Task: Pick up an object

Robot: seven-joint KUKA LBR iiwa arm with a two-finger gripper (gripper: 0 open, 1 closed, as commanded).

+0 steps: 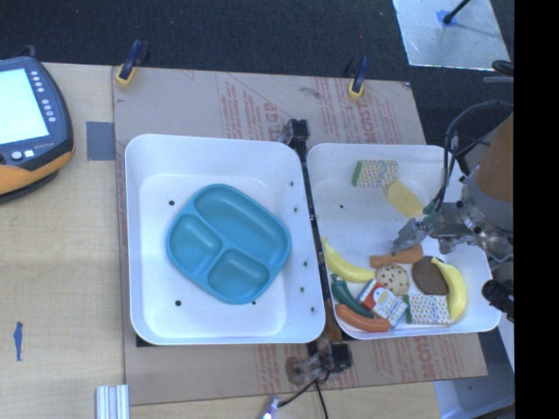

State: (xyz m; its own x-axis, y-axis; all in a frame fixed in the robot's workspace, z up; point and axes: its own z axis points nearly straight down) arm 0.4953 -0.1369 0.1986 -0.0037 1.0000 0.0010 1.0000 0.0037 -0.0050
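Observation:
The right bin [349, 160] holds toy food. An orange carrot piece [393, 257], a brown disc [428, 276], a cookie [392, 278] and two bananas [345, 267] [454, 291] lie near its front. A yellow lump [404, 198] and a green-and-white packet [375, 174] sit farther back. My gripper [428, 241] reaches in from the right, low over the bin's right half. It is open, its fingers straddling the spot just above the carrot piece and the brown disc, with nothing between them.
The left bin [140, 234] carries a blue divided plate [229, 243]. A hot dog [360, 320], a green pepper [348, 297] and small packets [428, 308] crowd the right bin's front edge. A teach pendant [26, 120] lies at the far left of the bench.

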